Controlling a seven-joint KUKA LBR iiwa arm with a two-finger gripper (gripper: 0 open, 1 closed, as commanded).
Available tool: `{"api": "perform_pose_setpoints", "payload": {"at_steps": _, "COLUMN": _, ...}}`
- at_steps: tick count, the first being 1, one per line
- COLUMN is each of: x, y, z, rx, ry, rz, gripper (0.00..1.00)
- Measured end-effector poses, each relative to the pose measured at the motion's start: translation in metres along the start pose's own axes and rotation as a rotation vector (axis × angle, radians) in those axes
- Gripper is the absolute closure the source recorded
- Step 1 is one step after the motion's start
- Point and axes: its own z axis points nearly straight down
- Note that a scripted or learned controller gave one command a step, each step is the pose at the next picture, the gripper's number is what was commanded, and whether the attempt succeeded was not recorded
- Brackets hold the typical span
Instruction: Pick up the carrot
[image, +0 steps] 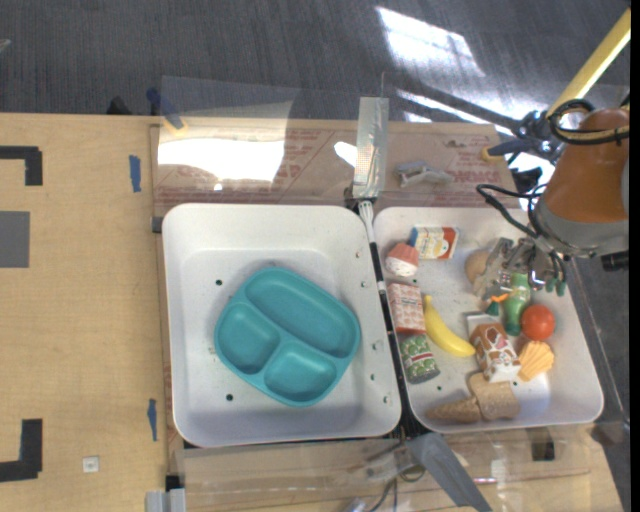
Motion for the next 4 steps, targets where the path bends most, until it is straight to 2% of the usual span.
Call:
{"api": "perform_pose_setpoints", "payload": {"at_steps": 1, "x": 0.039, "y": 0.088, "z": -0.076, "rx": -0.003, "ry": -0.001, "rz": 0.013, "gripper": 1.00}}
{"api": "perform_pose_setpoints", "payload": {"at_steps": 2, "x": 0.036, "y": 0.058, "z": -0.169, "rx": 0.001, "ry": -0.004, "rz": -0.136, "gripper": 1.00}}
{"api": "perform_pose_setpoints", "payload": {"at_steps": 3, "x": 0.085, "y": 0.028, "z": -0.052, "rx": 0.000, "ry": 0.018, "rz": -0.172, "gripper": 1.00}}
{"api": "perform_pose_setpoints", "payload": {"at_steps": 4, "x": 0.009, "y": -0.002, "z": 0.013, "rx": -0.002, "ry": -0.001, "rz": -0.004, "gripper": 1.00}}
